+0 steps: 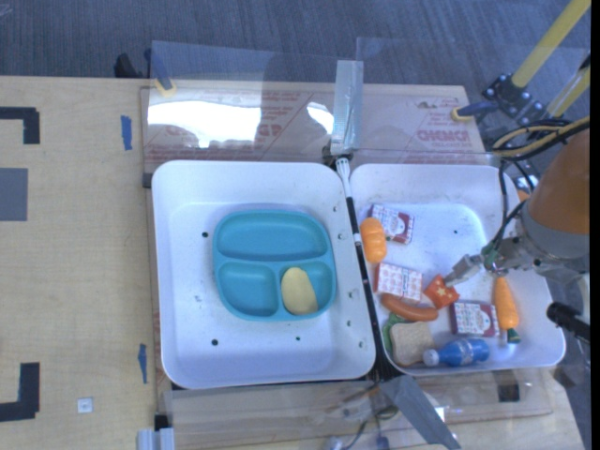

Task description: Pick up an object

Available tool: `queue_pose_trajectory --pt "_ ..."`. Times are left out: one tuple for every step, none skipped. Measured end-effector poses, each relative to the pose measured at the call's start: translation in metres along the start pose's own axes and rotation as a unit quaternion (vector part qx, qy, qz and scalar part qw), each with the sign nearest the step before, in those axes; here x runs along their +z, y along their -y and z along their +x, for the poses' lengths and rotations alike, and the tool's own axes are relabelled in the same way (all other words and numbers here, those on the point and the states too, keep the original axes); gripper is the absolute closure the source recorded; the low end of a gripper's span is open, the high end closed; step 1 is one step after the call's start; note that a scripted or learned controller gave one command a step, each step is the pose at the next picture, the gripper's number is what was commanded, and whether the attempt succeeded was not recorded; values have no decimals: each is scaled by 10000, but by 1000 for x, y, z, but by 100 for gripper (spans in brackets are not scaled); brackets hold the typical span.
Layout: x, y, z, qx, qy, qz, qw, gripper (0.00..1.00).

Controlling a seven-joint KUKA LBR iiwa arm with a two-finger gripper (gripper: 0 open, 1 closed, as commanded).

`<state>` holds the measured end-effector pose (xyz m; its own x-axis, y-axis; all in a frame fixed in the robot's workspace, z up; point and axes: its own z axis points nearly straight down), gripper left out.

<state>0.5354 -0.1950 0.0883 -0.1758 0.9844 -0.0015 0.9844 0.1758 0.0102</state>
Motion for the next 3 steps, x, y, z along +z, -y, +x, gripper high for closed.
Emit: queue_pose_trajectory --pt "-1 28 -9 -149 -89 -9 9998 0" --pt "-1 -14 82 -180 4 -6 9998 0" --pt "-1 38 86 -852 9 -4 9964 0"
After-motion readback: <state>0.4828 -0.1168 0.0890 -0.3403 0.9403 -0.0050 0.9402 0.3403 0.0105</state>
